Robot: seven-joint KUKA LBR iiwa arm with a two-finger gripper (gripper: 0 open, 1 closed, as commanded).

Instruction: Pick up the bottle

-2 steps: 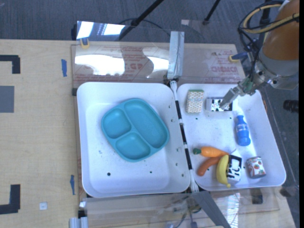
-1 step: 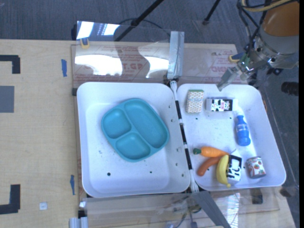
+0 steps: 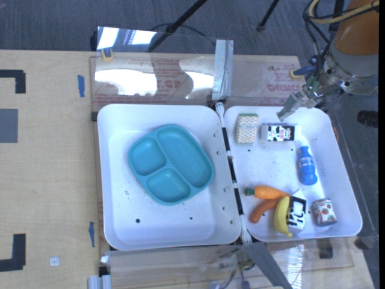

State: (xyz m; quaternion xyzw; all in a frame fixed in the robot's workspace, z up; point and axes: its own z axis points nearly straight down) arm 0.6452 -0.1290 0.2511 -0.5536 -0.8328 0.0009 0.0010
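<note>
While the arm hangs over the top right corner of the right bin (image 3: 343,161), we see the gripper (image 3: 293,106) sitting above the back rim with nothing in it, and we can't tell how it's set. Blue bottle (image 3: 307,165) lies in the right bin near its right wall, well apart from the gripper. Closer to us sit a carrot (image 3: 269,192), a banana (image 3: 281,215) and a small can (image 3: 323,212). Left bin (image 3: 114,161) holds a teal divided plate (image 3: 170,164).

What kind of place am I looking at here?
Probably a robotics lab test bench: a robot arm's gripper hangs over two white bins holding toy food, a blue bottle, and a teal plate.
</note>
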